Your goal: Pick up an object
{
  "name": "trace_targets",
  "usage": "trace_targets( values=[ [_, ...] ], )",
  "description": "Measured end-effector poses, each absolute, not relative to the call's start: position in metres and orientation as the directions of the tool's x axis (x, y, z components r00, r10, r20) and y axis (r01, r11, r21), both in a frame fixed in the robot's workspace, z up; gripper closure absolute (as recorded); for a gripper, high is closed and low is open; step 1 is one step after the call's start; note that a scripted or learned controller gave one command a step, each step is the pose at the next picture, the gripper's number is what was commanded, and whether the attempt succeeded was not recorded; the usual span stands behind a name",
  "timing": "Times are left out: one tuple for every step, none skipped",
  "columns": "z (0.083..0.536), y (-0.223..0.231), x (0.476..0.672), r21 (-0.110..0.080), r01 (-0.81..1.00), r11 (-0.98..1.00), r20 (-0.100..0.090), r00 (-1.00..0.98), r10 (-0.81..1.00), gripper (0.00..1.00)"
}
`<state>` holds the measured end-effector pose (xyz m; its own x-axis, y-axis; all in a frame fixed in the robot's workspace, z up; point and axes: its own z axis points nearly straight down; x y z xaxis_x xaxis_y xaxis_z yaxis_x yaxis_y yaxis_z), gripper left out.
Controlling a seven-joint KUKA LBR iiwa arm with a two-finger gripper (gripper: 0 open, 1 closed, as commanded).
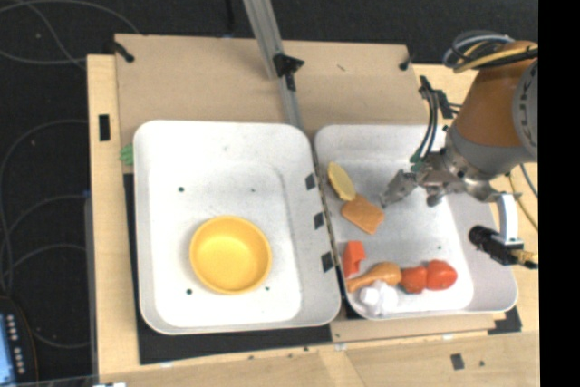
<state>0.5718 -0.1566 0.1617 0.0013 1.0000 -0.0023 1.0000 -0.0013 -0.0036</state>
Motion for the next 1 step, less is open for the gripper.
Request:
trace_targets(
  values=[
    [0.1186,-0.1621,0.5690,-0.003,1.000,-0.001,-0.002,0.001,1.000,0.00]
  ],
)
